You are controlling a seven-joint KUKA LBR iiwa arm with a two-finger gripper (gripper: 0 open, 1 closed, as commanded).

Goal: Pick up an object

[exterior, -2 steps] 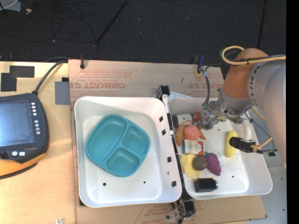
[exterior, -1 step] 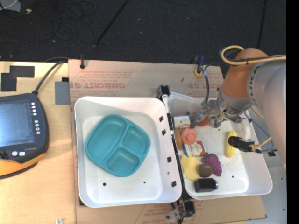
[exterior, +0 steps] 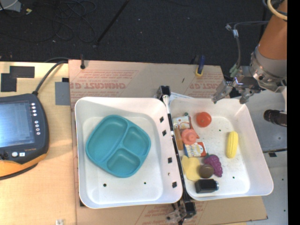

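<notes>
Gripper hung over the far right corner of the right bin, fingers apart, nothing between them. Looked like the approach step, no target committed. Candidates all sat in that bin: tomato nearest, corn on the right, grapes and a black block at the near end. Next move probably called for dropping toward the tomato and closing. Fingertips blurred; the pile by the divider overlapped, hard to separate. Left bin held a teal plate.
</notes>
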